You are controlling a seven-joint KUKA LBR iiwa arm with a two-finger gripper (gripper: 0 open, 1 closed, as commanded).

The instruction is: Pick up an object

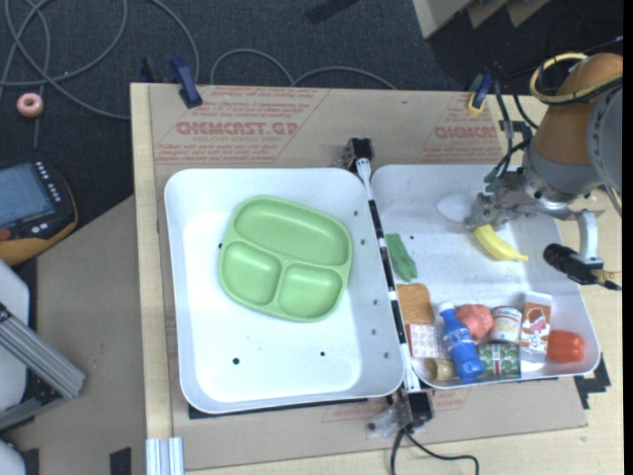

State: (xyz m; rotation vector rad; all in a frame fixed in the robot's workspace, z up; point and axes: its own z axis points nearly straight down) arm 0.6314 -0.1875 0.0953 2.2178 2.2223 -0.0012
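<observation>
My gripper (492,209) hangs low over the back of the right bin (425,191), on the grey arm with the orange band (574,117) that comes in from the upper right. A yellow banana (499,244) lies on the bin floor just in front of the gripper, close under its tip; whether they touch I cannot tell. A green strip-shaped item (402,256) lies near the bin's left wall.
Along the right bin's front edge sit a blue bottle (459,341), a small can (505,324), a red round item (565,345), a brown square (414,305) and several small packets. The left bin (198,295) holds a green divided plate (285,258). A black arm part (569,261) juts over the right wall.
</observation>
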